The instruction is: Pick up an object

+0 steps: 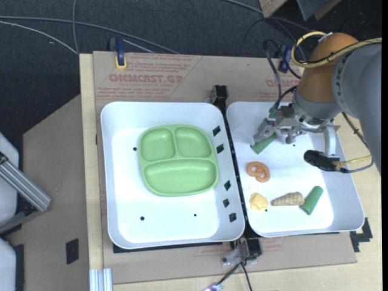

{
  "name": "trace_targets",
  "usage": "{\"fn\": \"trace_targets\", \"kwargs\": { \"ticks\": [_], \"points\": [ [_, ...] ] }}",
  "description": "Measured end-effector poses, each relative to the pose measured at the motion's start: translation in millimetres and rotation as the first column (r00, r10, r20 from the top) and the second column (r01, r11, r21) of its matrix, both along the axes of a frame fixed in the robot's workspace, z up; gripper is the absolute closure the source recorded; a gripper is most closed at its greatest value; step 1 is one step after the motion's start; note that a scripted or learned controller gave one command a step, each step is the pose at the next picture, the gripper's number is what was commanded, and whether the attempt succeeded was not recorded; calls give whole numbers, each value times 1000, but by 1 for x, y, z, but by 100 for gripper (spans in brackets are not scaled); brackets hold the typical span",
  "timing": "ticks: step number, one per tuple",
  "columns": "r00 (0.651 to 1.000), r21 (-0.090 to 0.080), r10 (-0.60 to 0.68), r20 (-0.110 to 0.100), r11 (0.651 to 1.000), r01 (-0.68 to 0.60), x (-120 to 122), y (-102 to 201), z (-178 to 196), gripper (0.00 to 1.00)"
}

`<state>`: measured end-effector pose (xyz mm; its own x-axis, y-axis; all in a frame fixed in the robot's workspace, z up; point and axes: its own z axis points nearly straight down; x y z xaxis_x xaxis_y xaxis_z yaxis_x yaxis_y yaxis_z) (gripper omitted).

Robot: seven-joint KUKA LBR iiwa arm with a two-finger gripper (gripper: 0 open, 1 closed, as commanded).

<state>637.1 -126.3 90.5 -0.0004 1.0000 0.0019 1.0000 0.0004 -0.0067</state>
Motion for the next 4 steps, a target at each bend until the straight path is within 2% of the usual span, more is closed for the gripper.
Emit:
{"fn": "trace_targets", "kwargs": {
  "ticks": [1, 3, 4],
  "points": [
    [1000, -1, 0, 8, 1000, 0, 2, 0, 15, 100],
    [1000, -3, 1, 13, 1000, -1, 12, 7, 109, 100],
    [1000, -4, 1, 16, 1000, -1, 11, 8, 175, 100]
  ]
}}
